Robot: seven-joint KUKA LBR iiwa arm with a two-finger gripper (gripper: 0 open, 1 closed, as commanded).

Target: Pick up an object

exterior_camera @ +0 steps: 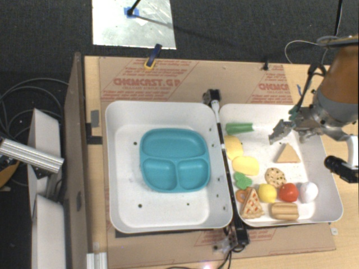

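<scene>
Gripper [287, 129] over the right bin [331, 172], near its far right corner, fingers spread wide, holding nothing. Tan wedge [288, 154] just below on the bin floor. Blue tray [174, 160] mid left bin [123, 150].

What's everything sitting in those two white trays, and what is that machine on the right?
White bins: 2, side by side on the bench.
Divided plate: 1, teal, left bin.
Green toy vegetable: 1, right bin, far end.
Yellow toy pieces: 2, right bin, by the divider.
Wedge: 1, tan, right bin.
Cookie: 1, brown.
Pizza slice: 1, near edge.
Tomato: 1, red.
Hot dog: 1.
Gripper: 1, grey, over the right bin.
</scene>
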